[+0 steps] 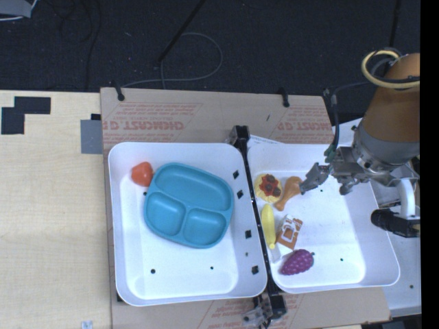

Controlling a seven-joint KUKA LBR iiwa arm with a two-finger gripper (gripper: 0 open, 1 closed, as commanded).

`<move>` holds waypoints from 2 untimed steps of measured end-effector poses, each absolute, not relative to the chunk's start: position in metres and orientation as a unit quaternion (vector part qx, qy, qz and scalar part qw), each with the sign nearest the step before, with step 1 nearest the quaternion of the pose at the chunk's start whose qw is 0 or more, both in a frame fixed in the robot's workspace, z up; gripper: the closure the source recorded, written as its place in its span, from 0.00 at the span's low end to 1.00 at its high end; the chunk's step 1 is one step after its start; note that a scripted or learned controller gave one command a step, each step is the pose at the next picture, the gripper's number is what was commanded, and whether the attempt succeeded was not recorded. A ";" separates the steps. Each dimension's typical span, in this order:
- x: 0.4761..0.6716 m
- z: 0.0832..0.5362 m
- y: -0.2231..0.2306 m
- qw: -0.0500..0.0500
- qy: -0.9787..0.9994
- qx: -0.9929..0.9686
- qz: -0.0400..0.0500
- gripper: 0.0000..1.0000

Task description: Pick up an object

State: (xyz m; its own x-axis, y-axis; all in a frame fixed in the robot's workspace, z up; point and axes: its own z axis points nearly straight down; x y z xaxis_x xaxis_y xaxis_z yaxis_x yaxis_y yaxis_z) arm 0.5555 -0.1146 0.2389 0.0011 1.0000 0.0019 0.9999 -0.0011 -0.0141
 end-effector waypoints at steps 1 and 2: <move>0.558 0.245 -0.115 0.001 -0.707 -0.707 0.001 0.00; 0.563 0.183 -0.111 0.004 -0.707 -0.707 0.003 0.00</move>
